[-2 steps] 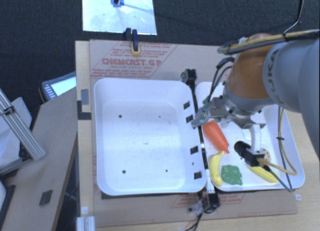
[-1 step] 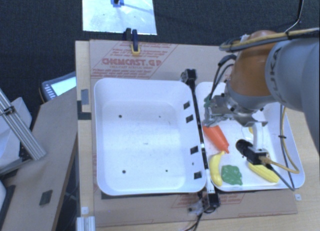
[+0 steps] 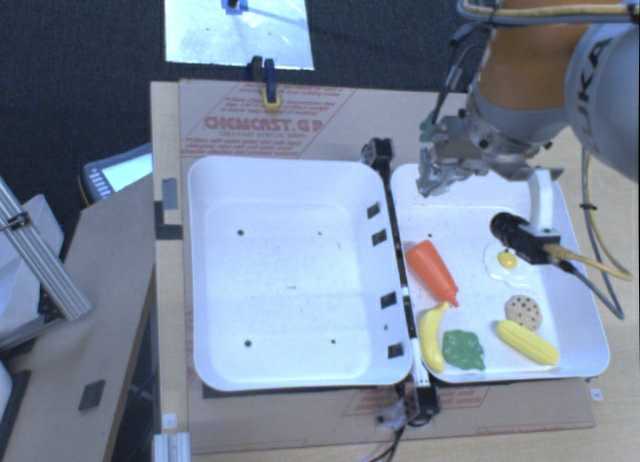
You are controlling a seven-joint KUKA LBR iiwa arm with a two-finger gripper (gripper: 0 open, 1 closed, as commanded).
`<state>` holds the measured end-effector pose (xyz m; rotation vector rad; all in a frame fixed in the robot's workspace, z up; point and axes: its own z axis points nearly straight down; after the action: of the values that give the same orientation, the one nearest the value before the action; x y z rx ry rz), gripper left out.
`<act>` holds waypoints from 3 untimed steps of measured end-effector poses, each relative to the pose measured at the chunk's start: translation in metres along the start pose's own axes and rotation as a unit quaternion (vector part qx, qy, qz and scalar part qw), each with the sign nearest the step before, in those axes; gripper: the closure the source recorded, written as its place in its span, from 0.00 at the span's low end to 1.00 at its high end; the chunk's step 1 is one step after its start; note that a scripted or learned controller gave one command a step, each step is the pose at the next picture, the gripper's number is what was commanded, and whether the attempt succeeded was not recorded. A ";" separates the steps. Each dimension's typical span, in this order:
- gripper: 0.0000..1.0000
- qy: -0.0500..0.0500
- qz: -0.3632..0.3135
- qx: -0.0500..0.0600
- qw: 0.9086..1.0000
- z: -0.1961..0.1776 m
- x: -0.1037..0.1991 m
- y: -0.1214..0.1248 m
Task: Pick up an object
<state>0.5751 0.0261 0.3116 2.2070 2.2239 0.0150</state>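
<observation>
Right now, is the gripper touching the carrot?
Apart. The camera view shows the gripper near the right bin's far left corner, with bare white bin floor between it and the carrot lying nearer the camera.

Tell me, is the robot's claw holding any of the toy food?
No, nothing sits between the gripper fingers. The carrot, banana and corn lie loose in the right bin.

carrot (image 3: 432, 268) left of cookie (image 3: 522, 311) (right bin (image 3: 585, 280))
</observation>
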 end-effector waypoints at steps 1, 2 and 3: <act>1.00 0.000 -0.001 0.003 1.000 -0.005 -0.001 -0.001; 1.00 0.002 -0.002 0.000 1.000 -0.131 0.053 -0.062; 1.00 0.002 -0.001 0.000 1.000 -0.231 0.107 -0.067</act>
<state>0.5046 0.1324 0.5414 2.2057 2.2290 0.0206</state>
